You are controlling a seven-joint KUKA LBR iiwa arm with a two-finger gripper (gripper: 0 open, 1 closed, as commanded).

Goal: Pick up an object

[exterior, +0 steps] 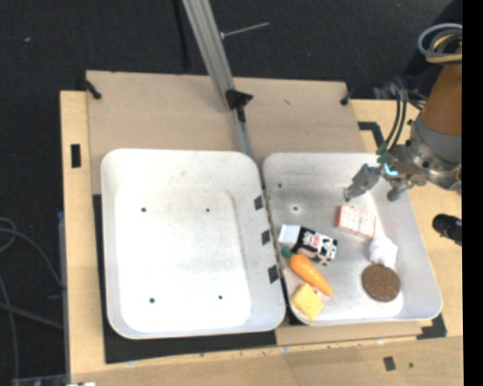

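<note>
Nothing has yet been picked up, as far as can be judged. The gripper (pixel 380 183) is seen spread and empty above the right bin (pixel 306 171), just beside a pink-and-white packet (pixel 357 220). A carrot (pixel 310 272), a yellow block (pixel 307 301), a brown disc (pixel 381 282) and a black-and-white toy (pixel 317 244) lie untouched nearby. Descent, closure and lift are all left.

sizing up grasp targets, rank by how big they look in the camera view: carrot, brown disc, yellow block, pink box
1. carrot, longest
2. pink box and brown disc, too alike to rank
3. yellow block, partly hidden by the carrot, so unsure
</note>
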